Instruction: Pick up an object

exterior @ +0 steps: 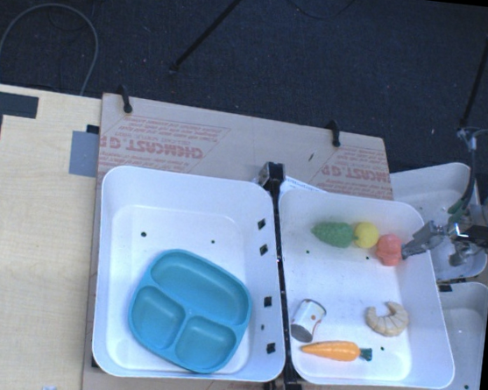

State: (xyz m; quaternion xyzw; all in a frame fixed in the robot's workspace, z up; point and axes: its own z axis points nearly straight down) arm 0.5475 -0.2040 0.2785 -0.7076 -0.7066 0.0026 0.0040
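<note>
**End effector at the right bin's far edge, beside the red piece**

The end effector [416, 244] reaches in from the right over the rim of the right bin [437, 346]. Its tip sits just beside a small red object [388, 249], possibly touching it; whether it is released or clenched cannot be told, and nothing is visibly gripped.

The red object lies at the far right of that bin. A yellow ball [366, 234] is just to its left, and a green leafy piece [334, 234] touches the ball, so the three form a tight row.

Nearer the front, well apart from the row, lie a croissant [388, 319], an orange carrot [333, 350] and a small tipped-over cup [306, 319] near the divider.

The left bin [125, 193] holds a blue compartment tray [190, 309]. Both bins rest on a cardboard sheet [232, 148] on the desk [16, 250].
</note>
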